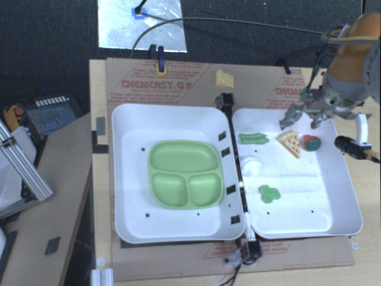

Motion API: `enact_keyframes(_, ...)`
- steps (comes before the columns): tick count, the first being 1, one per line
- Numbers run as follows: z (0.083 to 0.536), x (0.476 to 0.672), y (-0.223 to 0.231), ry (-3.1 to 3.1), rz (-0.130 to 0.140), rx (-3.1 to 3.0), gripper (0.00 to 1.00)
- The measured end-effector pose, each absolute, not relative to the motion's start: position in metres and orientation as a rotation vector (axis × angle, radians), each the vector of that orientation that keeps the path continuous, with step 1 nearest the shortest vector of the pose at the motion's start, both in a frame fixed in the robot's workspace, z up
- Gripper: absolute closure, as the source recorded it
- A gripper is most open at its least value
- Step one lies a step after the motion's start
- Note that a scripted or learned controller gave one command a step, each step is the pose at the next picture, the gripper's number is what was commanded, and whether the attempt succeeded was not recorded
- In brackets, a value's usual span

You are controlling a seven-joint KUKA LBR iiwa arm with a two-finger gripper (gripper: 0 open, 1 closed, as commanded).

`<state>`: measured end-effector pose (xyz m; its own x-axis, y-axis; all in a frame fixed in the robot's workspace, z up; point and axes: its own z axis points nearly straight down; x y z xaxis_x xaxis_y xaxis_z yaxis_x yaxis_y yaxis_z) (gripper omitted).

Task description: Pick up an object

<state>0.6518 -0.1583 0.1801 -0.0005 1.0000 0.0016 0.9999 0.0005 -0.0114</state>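
The bench (101, 177) carries 2 white bins. The left bin (128, 130) holds 1 green divided tray (184, 173) with 3 compartments. The right bin (333, 201) holds 5 small things: 1 long green piece (253, 138), 1 orange pizza-like slice (290, 143), 1 red-and-green piece (311, 142) just beside the slice, 1 white piece (252, 167), and 1 green lump (269, 193). The pincer (305, 118) hangs over the right bin's far edge, above the slice, its 2 fingers spread apart with nothing between them.
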Motion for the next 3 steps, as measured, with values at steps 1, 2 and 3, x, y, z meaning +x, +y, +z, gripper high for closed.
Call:
enact_keyframes(1, 0.189, 0.655, -0.158, -2.226, -0.001, -2.219, 0.0)
enact_keyframes(2, 0.127, 0.657, -0.153, -2.227, 0.002, -2.213, 0.0)
enact_keyframes(3, 0.088, 0.66, -0.153, -2.237, -0.007, -2.22, 0.0)
